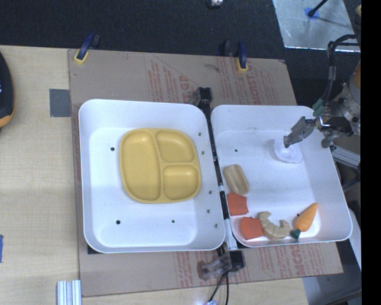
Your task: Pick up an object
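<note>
Objects for picking sit in the right white bin (317, 170), smooth shallow plastic with rounded corners. Pale translucent disc-like piece (287, 152) lies at about 1 o'clock from bin centre, glossy, exact kind unclear. Tan bread roll (236, 178), oblong and matte, at 9 o'clock near the left wall. Red block (237, 204) just below it at 8 o'clock, a second reddish-orange block (251, 227) at 7 o'clock. Beige curved piece (274, 227), lumpy, touching that second block at 6 o'clock. Orange carrot (306, 216), tapered with a green end, at 5 o'clock by the front rim.

My gripper (300, 132) hangs at 1 o'clock, just above the pale piece, dark metal fingers angled down-left; can't tell whether they're spread or closed, nothing seen between them.

Left white bin (101, 221) holds a yellow divided plate (159, 164), three compartments, smooth rounded square, centred.
</note>
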You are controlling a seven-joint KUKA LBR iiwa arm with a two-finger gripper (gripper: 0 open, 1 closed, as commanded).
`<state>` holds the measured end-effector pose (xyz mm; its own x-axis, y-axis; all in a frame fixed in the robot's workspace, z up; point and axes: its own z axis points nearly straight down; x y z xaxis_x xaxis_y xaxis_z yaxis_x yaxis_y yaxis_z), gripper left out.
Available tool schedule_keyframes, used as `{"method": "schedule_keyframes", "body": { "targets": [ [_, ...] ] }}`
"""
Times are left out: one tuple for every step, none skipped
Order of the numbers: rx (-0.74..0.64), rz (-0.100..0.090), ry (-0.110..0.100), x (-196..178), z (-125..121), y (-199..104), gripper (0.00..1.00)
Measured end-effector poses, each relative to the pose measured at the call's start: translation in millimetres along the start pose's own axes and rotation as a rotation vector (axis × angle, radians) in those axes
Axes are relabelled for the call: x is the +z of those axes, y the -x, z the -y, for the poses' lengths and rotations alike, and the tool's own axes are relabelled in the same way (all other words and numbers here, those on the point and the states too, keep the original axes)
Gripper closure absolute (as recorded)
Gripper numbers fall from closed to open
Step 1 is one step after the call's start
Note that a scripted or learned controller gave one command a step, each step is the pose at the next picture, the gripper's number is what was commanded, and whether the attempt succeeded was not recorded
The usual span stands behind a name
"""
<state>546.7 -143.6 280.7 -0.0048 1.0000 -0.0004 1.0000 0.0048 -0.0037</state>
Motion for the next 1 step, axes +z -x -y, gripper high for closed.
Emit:
{"method": "schedule_keyframes", "body": {
  "targets": [
    [-0.009,-0.003,-0.006,93.9,-27.4,-87.7,0.0]
  ]
}}
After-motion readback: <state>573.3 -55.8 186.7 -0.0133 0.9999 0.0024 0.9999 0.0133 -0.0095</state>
